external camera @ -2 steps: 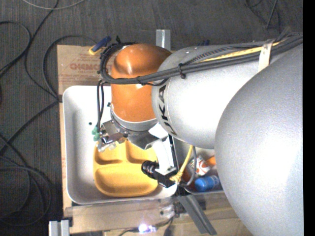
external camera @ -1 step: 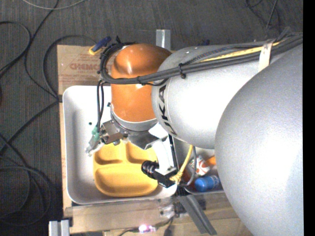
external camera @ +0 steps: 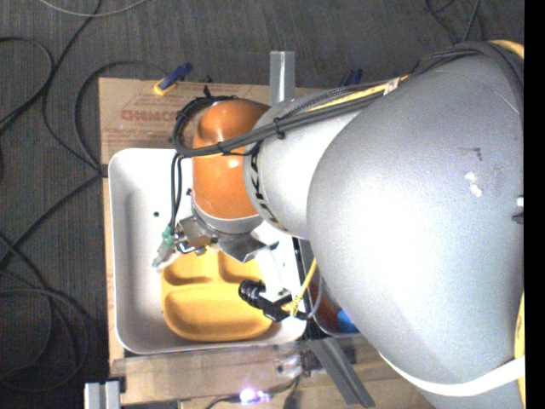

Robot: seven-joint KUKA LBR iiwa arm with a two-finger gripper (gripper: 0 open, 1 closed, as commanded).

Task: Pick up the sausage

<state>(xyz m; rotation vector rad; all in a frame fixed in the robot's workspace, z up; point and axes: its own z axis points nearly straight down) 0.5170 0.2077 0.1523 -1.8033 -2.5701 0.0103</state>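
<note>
**Arm** (external camera: pixel 409 211). Grey and nearest the camera. The right half of the view is covered by it, and much of both bins is hidden under it.

**Orange band** (external camera: pixel 223 173). Seen above the wrist, over the left bin, with black cables looped round it.

**Gripper** (external camera: pixel 203 240). Directly under the band and pointed down at the tray. It is viewed almost end-on from above, with its working end masked by the wrist. Whether it is open or closed cannot be told, and nothing can be seen held in it.

**Black plug** (external camera: pixel 255 295). On a cable just right of the gripper, over the tray's right edge.

**Tray** (external camera: pixel 204 309). Yellow and divided into compartments, lying in the near half of the left bin. The gripper is over its upper edge. The compartments that can be seen are bare.

**Left bin** (external camera: pixel 128 228). White and shallow, with the floor bare along its left side.

**Sausage**. It cannot be placed with certainty.
- A reddish-brown sliver (external camera: pixel 314 295) is seen at the arm's edge, beyond the left bin's right wall, with a blue thing (external camera: pixel 343 320) just beside it.
- The sliver may be the sausage, but its shape, long axis and surface are too far hidden to judge.
- If it is the sausage, it lies to the right of the gripper, in the other bin and under the arm. A sideways shift would be called for before any descent.

**Cardboard** (external camera: pixel 136 113). Laid under the bins, with a blue and yellow clamp (external camera: pixel 170 77) at its far edge.

**Floor** (external camera: pixel 51 58). Dark carpet, farthest from the camera, crossed by loose cables.
</note>
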